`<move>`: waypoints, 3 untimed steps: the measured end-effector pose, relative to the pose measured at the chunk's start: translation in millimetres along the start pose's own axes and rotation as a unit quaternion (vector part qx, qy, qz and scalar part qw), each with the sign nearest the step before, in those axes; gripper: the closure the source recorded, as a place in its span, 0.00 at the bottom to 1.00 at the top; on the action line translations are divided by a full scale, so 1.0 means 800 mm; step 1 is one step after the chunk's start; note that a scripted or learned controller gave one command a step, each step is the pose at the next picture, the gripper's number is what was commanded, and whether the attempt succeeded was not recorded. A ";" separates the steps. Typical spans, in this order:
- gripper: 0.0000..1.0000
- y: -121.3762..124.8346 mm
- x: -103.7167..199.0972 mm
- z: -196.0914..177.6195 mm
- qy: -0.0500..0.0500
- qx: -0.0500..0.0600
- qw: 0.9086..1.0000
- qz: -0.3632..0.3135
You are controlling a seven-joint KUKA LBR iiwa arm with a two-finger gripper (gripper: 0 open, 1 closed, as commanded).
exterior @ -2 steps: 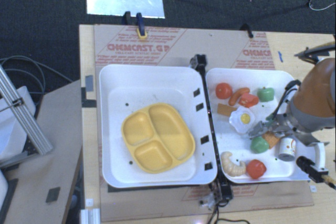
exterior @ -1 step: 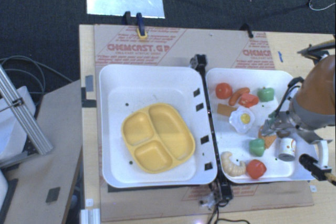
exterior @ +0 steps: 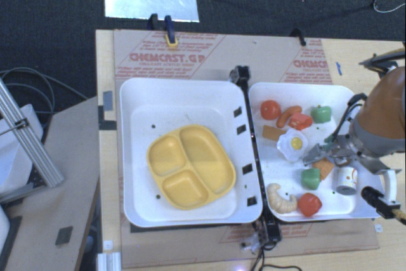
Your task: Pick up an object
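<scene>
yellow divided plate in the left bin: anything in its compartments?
Empty. All three compartments of the yellow plate show bare yellow; the toy food lies in the right bin instead.

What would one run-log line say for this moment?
arm: over right bin | gripper: beside fried egg | yellow tray: left bin

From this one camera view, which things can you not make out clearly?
- Gripper: its fingers are small and blurred over the right bin, so open or shut cannot be told.
- Orange piece: partly covered by the gripper; its shape is unclear.
- Arm: cut off by the right edge.
- White cup: its printed marks are too small to read.
</scene>
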State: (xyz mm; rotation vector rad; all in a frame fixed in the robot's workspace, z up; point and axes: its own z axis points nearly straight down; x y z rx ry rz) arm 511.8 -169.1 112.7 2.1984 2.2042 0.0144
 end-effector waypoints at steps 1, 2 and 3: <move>0.00 0.031 0.033 0.030 0.002 0.005 1.000 -0.001; 1.00 0.027 0.037 0.022 0.007 0.011 1.000 -0.001; 1.00 0.010 0.101 -0.125 0.007 0.009 1.000 -0.003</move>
